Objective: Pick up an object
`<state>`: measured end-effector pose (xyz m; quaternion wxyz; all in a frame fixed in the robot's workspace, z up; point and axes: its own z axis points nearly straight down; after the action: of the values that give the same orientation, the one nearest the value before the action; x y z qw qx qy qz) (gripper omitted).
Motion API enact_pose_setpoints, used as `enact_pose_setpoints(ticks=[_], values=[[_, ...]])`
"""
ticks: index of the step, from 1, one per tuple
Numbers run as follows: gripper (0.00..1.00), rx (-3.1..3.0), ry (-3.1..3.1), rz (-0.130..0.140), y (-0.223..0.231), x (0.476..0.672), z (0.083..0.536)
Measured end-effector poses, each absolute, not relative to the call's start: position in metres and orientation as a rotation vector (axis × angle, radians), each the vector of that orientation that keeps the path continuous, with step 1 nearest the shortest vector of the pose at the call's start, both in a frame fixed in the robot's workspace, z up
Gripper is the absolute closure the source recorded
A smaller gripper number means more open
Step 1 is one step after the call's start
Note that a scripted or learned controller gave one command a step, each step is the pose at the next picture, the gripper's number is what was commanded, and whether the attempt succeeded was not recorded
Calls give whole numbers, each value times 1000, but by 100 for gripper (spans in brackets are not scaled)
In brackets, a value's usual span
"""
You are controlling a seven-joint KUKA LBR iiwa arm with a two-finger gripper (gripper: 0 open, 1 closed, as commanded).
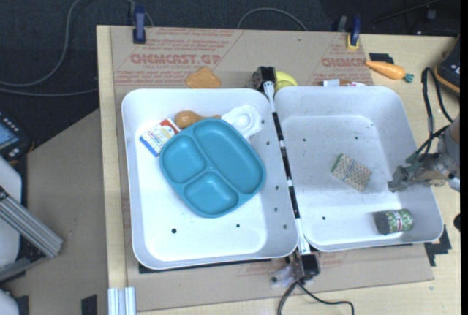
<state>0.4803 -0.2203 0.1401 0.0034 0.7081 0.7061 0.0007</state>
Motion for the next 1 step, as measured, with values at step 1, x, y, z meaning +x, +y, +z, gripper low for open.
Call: enact_pose_setpoints(ticks=[1], values=[[0, 2221, 2214, 2, -220, 480, 140]])
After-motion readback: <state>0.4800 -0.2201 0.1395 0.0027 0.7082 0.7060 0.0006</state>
